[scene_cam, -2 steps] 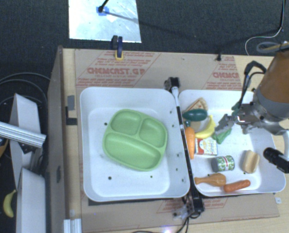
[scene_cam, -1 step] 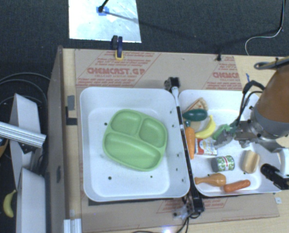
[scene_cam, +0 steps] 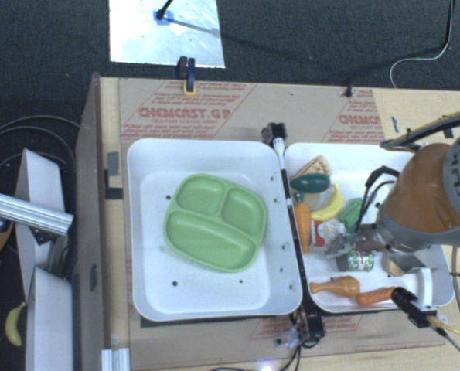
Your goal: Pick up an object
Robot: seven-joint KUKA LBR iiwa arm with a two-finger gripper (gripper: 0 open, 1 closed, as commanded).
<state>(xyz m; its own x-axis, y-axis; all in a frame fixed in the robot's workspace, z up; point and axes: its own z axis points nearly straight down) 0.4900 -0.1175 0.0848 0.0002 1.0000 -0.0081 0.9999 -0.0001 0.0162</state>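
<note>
The right bin holds several toy foods. A sandwich slice, a dark green vegetable and a yellow banana lie at its back left. A carrot lies along the left wall, with a red and white can beside it. A tan squash and an orange pepper rest at the front. My gripper is low in the middle of this bin, just above a small green and white can and next to a green leafy piece. The arm's orange band hides the bin's right part.
The left bin carries a green divided plate. A black clip sits where the two bins meet at the back. Cables loop beside the wrist. Cardboard lines the bench behind the bins.
</note>
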